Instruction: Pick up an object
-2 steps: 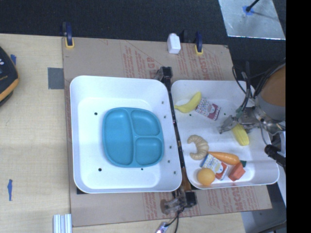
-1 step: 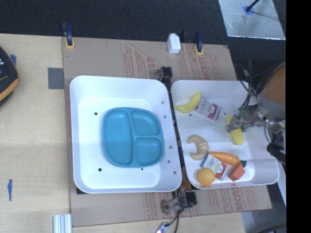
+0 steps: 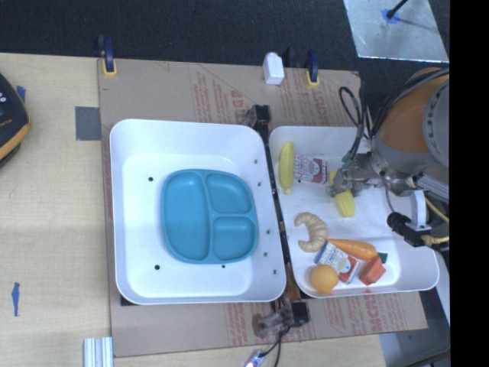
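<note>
The hand is low in the right bin, its tips blurred against a small yellow piece directly below; whether it is released or clenched I cannot tell. The arm is cut off at the right edge. Left of the hand lie a small carton and a banana. Further toward the near side are a croissant, carrot, orange and red block. The left bin holds a blue divided plate.
</note>
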You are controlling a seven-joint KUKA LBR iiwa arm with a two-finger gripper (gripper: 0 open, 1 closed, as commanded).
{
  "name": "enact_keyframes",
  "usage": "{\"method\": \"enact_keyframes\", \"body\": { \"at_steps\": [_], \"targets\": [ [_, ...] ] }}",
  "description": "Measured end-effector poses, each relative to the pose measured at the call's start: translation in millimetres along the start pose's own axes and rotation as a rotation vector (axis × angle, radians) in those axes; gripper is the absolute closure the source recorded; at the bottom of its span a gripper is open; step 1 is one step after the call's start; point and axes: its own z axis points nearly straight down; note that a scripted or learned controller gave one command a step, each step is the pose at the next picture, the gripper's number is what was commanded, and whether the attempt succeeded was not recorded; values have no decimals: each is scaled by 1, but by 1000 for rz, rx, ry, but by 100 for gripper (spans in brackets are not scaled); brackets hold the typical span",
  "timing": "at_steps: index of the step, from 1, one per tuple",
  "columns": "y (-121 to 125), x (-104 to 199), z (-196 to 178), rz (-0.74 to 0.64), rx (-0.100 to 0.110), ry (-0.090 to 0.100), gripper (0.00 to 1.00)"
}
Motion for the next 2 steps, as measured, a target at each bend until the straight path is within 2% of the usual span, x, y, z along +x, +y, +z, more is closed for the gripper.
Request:
{"method": "enact_keyframes", "body": {
  "at_steps": [1,2],
  "targets": [
    [60,49,-38,1,-1,2,100],
    [2,132,-101,-1,2,2,100]
  ]
}}
